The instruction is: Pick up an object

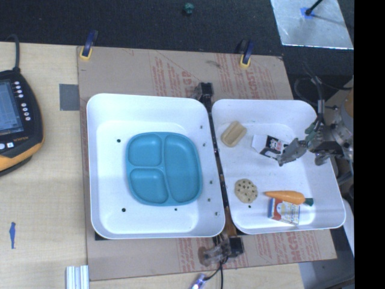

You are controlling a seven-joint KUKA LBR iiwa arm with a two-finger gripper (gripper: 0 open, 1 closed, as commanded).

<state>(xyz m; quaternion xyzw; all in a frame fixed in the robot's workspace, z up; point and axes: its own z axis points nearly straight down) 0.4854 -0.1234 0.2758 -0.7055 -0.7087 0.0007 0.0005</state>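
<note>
The blue plate (163, 168) sits in the left bin (99, 161). The right bin (325, 218) has a bun (233, 133), cookie (245, 190), carrot (285, 195) and small card (269, 143). The gripper (293, 152) hangs beside the card; open or closed, I cannot tell. It might push the flat card away.

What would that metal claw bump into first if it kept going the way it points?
Probably the small white packet with black print: the gripper points left toward it and looks nearly on it, though height is unclear. Beyond lies the tan bread-shaped piece.

Pincer (287, 154) low at the arm's tip, reaching in from the right.
</note>
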